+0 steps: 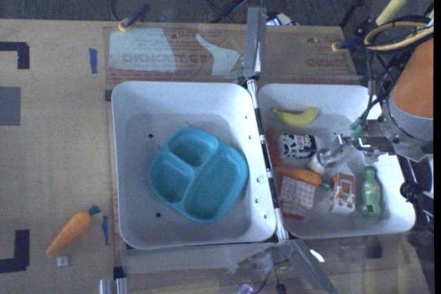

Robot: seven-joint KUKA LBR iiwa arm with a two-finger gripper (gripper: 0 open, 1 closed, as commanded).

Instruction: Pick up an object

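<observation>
My gripper is low in the right bin, reaching in from the right, with its tip next to a small whitish round object. Around it lie a black-and-white cow-pattern carton, an orange carrot piece, a red-and-white packet, a small orange juice box and a green bottle. A yellow banana rests near the bin's far wall. Nothing is seen lifted.
The left bin holds a teal divided plate. A toy carrot lies on the bench outside the bins at lower left. The grey arm with its orange band covers the right bin's right edge. Cables hang at upper right.
</observation>
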